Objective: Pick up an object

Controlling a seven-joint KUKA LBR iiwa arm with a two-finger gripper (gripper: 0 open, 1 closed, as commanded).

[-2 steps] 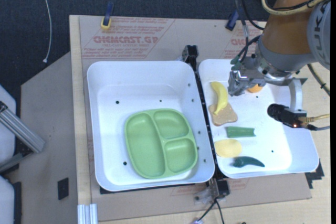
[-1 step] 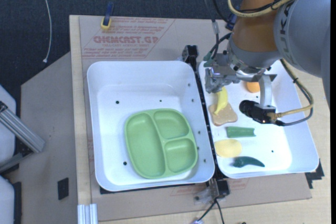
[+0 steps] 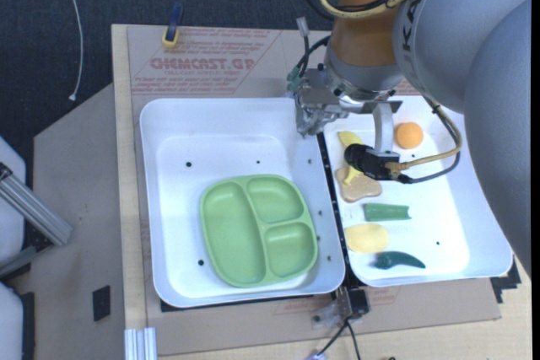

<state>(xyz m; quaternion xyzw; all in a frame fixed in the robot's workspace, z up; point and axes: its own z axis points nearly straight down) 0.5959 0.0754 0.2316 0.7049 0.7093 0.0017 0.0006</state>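
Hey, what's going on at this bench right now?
A grey robot arm with an orange band reaches in over two white bins. Its end effector hangs near the back of the divide between them; nothing is visibly held. The left bin holds a green divided plate. The right bin holds small toy foods: an orange ball, a green piece, a yellow piece and a dark teal piece.

Right bin, below gripper (image 3: 346,124): yellow piece (image 3: 348,139) just under it, tan toast (image 3: 358,185) lower, green strip (image 3: 387,212), yellow lemon (image 3: 368,238), teal pepper (image 3: 398,260) farthest; orange ball (image 3: 409,136) to its right.
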